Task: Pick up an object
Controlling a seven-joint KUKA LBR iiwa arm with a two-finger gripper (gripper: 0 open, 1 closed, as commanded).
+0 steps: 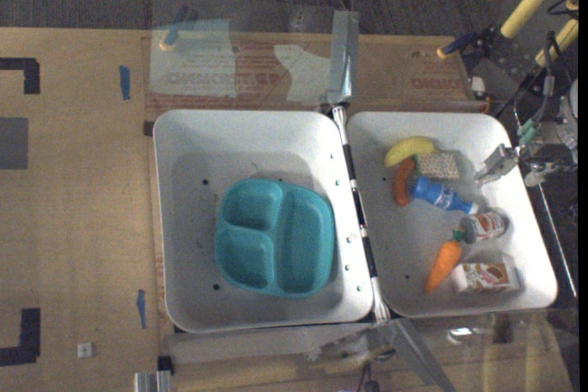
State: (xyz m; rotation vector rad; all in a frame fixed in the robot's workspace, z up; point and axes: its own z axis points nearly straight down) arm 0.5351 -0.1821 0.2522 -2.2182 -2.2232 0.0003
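Robot lab: taped bench [83, 197], bins [175, 142]

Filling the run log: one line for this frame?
stage: reaching | hand: over right bin, upper right corner, nothing seen in it | nearest: sponge, banana | left bin: teal tray

A light wooden bench [73, 225] seen from above. Two shallow white bins sit on it side by side, touching along their inner edges: the left bin [184, 147] and the right bin [377, 234]. Short strips of blue tape [124, 83] and black corner marks [23, 73] are stuck to the bare wood at left.
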